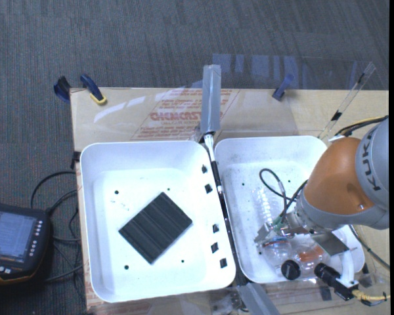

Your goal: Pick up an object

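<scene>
Jaws (pixel 270 236) down low in the right bin (pixel 249 153), near its front, at the end of the grey and orange arm (pixel 345 186) reaching in from the right; whether spread or pressed together, cannot tell, the tips lost among cable and clutter; just beside them a clear plastic item (pixel 268 205), hard to make out against the white floor, long axis running roughly from back to front of the bin; a black cable (pixel 274 179) looping over it; in front, a small black round piece (pixel 289 269) and something orange-red (pixel 306 257), both partly covered by the wrist; left bin (pixel 92 176) holding a dark ribbed flat panel (pixel 155 227), lying flat, turned diagonally with corners pointing toward the bin walls, well apart from the jaws; between the bins a divider with black clips (pixel 215 228); at the back of the surface (pixel 144 113), blue clamps (pixel 90 88); off the surface at far left, a handheld pendant (pixel 13 238), cut off by the frame edge.
</scene>
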Controlling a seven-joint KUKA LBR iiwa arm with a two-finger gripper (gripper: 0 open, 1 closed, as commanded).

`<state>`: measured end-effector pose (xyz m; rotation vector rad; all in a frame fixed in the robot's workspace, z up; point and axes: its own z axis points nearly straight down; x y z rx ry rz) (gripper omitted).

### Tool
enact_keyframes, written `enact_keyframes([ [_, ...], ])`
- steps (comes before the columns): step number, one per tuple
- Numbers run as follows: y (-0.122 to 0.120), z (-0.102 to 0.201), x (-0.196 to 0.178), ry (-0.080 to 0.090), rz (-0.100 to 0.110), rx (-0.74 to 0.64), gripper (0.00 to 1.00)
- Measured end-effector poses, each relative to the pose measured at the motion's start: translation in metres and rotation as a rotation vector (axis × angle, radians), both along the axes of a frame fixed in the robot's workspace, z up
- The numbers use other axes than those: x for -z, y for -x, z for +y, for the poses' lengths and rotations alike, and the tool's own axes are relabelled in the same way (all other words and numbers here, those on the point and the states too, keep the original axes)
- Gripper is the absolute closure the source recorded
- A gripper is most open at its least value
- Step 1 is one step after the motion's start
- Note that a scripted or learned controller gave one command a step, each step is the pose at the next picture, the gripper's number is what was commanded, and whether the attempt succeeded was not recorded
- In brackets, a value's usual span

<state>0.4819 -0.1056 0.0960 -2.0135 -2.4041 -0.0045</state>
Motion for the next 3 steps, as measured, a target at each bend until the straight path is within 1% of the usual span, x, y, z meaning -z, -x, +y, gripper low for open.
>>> enact_keyframes([
  [1,0.003,0.002,0.005,0.003,-0.008,-0.127,1.00],
  [2,-0.023,0.058,-0.090,0.005,-0.001,-0.133,1.00],
  [3,-0.100,0.075,-0.108,0.006,0.000,-0.193,1.00],
])
